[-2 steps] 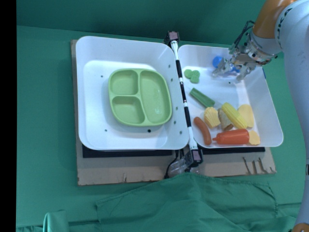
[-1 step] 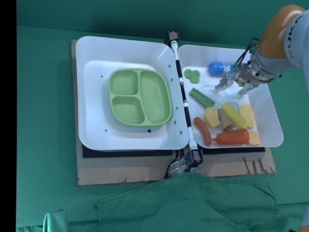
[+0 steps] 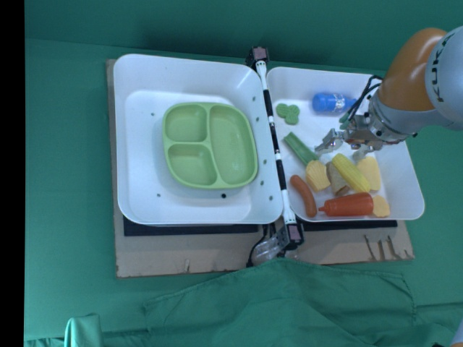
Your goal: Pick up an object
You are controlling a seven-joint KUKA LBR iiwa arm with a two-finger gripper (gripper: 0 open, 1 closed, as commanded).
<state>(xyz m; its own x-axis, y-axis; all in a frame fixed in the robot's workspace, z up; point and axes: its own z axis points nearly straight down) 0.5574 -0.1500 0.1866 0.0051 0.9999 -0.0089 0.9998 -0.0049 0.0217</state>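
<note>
Two glossy white bins (image 3: 145, 85), ridged plastic corn cob (image 3: 350, 172) under metal gripper (image 3: 340, 142), finger state unclear, three-compartment green plate (image 3: 210, 144) at left.

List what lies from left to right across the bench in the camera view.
Green divided plate in the left bin → green leaf piece → sausage → blue bottle → red bottle → gripper.

You look down from one fixed camera above the bench (image 3: 79, 157), at a slant, with both bins (image 3: 145, 85) in frame.
</note>
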